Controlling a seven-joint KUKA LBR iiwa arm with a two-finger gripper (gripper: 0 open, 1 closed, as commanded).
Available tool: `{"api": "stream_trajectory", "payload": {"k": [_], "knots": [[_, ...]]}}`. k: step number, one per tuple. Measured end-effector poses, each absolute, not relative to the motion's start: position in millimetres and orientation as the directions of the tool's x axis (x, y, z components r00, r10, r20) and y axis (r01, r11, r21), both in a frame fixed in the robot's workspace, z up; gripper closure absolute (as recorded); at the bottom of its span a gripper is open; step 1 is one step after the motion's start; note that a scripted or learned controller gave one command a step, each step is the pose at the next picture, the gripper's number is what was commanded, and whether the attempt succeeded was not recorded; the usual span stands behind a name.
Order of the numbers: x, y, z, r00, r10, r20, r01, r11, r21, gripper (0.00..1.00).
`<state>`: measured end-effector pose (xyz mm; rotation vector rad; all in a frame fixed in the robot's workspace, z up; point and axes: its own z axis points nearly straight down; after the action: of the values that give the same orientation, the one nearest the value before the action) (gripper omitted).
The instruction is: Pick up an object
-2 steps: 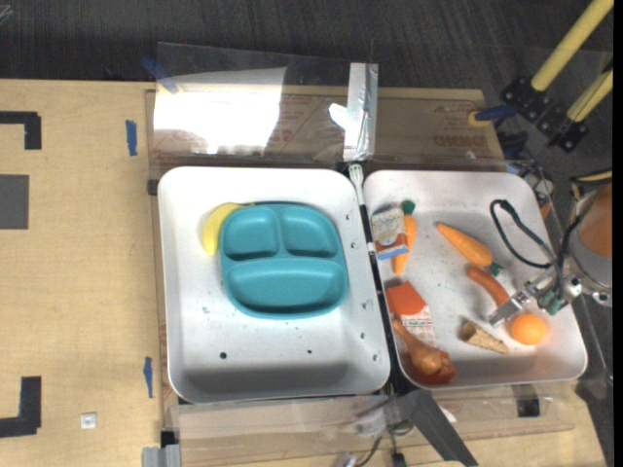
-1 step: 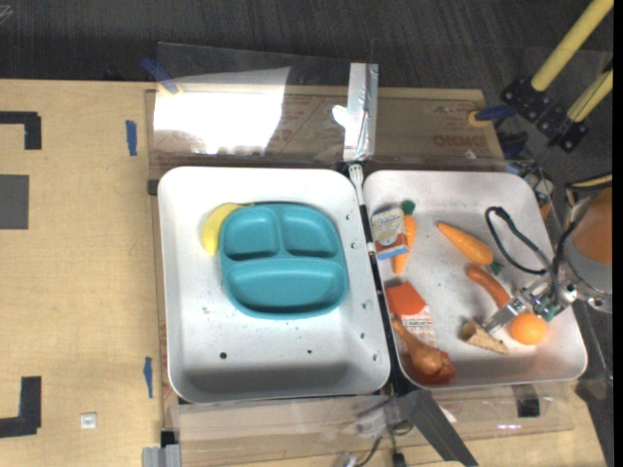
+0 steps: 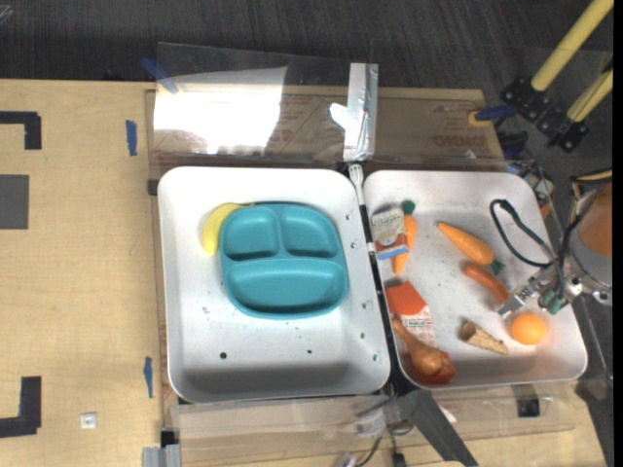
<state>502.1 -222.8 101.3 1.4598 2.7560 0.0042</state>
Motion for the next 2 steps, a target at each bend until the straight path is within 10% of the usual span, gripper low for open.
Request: {"api": "stream_trajectory", "payload": {"k": [1,2], "knots": [[501.6,-222.6,100.4,-0.562,0.827,-0.017,0.827,0.562,0.012,0.00],[500.4,-212.8,88.3,-0.536,0.844,-0.007,0.844,0.536,0.005,0.00]]}}
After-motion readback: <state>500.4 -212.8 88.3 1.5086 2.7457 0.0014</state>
